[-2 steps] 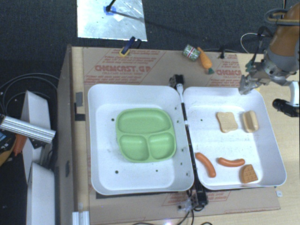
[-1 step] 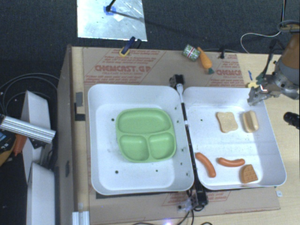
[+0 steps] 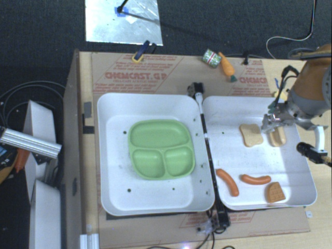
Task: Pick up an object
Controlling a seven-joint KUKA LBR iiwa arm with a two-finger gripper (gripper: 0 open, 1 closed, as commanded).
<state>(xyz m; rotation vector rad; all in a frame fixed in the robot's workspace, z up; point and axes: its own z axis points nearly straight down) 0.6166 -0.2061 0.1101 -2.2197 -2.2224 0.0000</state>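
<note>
Toast slice (image 3: 275,192); pale bread (image 3: 278,137) beneath jaws (image 3: 272,122).

Even, bright overhead light, glare on the foil sheet (image 3: 123,13), slightly soft focus, perhaps mild noise.

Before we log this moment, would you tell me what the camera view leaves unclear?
- Tool: finger state, too small and blurred.
- Pale food piece beneath it: partly covered by the tool, so contact is unclear.
- Arm: cut off by the right edge.
- Small can label: too small to read.
</note>
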